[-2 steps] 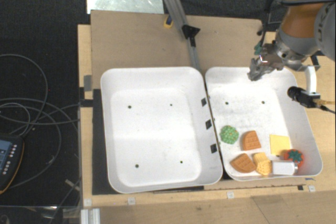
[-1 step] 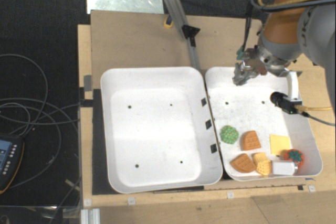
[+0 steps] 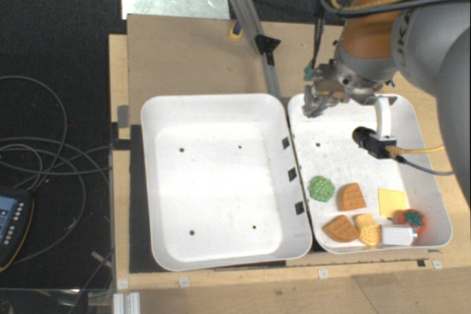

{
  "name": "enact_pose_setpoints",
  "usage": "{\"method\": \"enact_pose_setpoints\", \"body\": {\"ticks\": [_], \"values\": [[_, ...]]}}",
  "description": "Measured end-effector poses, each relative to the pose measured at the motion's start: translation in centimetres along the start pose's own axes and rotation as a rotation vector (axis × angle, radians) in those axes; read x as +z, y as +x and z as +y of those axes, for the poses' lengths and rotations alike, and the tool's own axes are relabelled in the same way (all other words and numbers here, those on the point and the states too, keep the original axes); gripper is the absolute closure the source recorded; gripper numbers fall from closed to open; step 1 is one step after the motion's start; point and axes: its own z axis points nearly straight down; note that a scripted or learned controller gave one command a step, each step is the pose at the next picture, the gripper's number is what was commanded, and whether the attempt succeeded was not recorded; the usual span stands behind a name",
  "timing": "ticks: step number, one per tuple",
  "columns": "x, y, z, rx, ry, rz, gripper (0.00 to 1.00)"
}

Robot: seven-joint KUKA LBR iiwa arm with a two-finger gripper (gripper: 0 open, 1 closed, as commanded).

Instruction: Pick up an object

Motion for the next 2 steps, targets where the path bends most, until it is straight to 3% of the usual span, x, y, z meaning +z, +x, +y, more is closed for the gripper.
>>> {"method": "enact_pose_setpoints", "body": {"ticks": [2], "values": [[-1.9,10.8,-0.8,0.0,0.001,0.001,1.0]]}}
